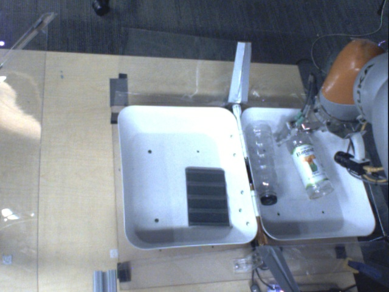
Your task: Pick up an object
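Two clear plastic bottles lie flat in the right bin: a labelled bottle [310, 168] and a black-capped bare bottle [263, 162]

A ridged block [207, 196] lies in the left bin [140, 163]; two bottles [263, 163] [311, 166] lie side by side in the right bin [355, 221]

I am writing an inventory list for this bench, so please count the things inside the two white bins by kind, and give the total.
Clear plastic bottles: 2, both in the right bin: one with a black cap along the left wall, one with a label lying beside it.
Black ridged blocks: 1, in the left bin.
Total: 3
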You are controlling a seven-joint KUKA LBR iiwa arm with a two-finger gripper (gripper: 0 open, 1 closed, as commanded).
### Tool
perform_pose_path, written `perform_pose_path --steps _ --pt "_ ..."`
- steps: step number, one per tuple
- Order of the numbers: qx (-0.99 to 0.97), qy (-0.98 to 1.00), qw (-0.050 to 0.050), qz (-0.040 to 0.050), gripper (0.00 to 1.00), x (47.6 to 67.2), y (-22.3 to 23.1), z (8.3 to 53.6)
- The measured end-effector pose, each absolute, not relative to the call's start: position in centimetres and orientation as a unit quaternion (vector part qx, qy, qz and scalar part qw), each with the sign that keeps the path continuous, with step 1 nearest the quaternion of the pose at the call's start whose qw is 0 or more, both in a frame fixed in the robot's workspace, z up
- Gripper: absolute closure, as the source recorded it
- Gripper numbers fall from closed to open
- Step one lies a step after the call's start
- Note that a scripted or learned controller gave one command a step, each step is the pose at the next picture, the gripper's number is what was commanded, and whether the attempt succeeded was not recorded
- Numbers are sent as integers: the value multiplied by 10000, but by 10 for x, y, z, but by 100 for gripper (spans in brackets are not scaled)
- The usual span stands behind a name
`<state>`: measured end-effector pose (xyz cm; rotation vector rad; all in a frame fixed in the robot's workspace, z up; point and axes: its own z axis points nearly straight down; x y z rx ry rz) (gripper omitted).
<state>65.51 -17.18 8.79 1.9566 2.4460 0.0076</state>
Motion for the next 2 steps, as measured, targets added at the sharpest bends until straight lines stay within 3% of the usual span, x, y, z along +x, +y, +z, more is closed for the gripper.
perform_pose_path --steps 1,2 --pt "6220 7829 93 48 100 659 -170 102" --pt "5831 8124 40 20 100 657 -132 190"
